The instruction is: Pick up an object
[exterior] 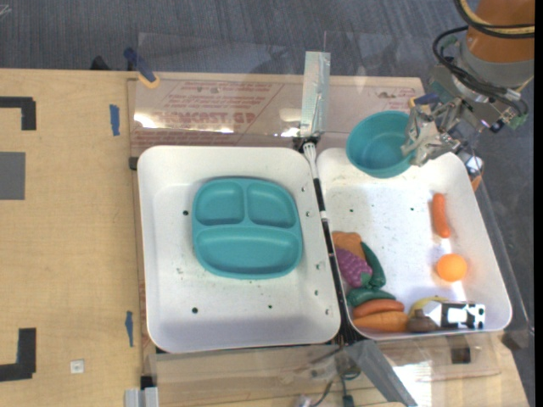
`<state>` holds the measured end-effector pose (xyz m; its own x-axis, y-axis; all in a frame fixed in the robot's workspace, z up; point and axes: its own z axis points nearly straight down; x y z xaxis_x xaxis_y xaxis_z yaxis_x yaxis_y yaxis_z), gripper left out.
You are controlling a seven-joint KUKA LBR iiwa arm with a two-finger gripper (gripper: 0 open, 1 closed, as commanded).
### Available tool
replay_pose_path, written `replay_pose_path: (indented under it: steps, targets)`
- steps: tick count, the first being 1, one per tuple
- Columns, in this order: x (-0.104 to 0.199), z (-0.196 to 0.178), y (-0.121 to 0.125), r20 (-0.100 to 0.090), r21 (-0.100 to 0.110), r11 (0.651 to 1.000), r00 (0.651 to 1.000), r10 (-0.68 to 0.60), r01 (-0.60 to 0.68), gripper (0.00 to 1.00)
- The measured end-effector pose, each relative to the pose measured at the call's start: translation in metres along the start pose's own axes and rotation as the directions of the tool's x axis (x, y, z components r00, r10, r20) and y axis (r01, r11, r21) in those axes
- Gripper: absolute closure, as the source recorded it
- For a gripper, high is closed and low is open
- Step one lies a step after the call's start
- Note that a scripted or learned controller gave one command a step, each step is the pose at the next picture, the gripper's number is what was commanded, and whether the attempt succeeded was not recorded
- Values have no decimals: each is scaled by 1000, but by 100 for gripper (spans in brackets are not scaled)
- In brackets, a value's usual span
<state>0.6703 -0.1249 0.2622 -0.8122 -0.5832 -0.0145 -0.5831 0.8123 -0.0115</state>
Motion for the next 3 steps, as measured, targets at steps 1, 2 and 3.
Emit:
replay_pose_path:
  steps: [1,2,3]
  targets:
    - [-45,7,68,-9,-13,1000,1000,7,-7,100]
    - [-80,11,117,-11,-12,996,996,85,-85,100]
    - [-107,-5,154,-4,-9,1000,1000,-24,24,100]
